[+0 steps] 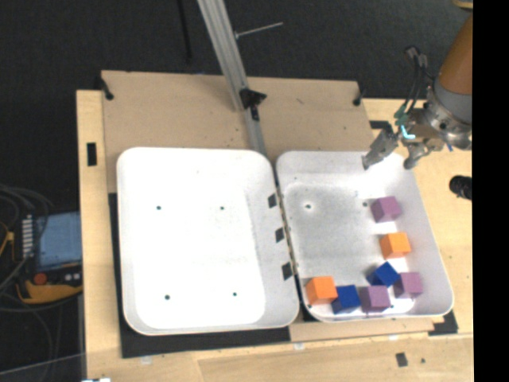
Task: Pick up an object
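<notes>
The grey KUKA arm with its orange band (459,70) is cut off at the right edge. A dark blue cube (385,274) sits partly hidden behind neighbouring cubes.

Two bins sit side by side on the desk (91,237). The blocks (374,298) are all in the right bin (334,221), mostly bunched along its near and right edges; the gripper (395,154) hangs over its far corner.

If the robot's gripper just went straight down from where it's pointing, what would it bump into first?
Probably the bare floor of the right white bin near its far edge. The two-finger gripper, open, hangs above there; the nearest purple cube sits closer to the camera. Depth is uncertain.
</notes>
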Controlling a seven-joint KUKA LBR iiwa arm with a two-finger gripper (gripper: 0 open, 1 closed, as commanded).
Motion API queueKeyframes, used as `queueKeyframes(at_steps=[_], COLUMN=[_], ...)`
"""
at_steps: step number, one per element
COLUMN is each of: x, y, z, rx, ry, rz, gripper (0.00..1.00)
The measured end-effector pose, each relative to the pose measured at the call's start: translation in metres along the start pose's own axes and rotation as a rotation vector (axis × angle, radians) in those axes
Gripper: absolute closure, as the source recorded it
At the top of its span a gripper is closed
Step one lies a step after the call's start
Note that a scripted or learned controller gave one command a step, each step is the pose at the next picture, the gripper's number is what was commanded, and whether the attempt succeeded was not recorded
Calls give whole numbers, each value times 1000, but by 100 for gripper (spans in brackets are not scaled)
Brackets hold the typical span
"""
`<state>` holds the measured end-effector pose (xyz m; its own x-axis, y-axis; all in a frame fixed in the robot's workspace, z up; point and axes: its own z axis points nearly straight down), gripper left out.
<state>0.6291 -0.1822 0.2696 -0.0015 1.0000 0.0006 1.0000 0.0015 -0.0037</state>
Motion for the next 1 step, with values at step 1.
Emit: queueKeyframes(at_steps=[1], x=[0], y=[1], z=[-3], rx=[-4], ry=[-3], rz=[-2], gripper=[0])
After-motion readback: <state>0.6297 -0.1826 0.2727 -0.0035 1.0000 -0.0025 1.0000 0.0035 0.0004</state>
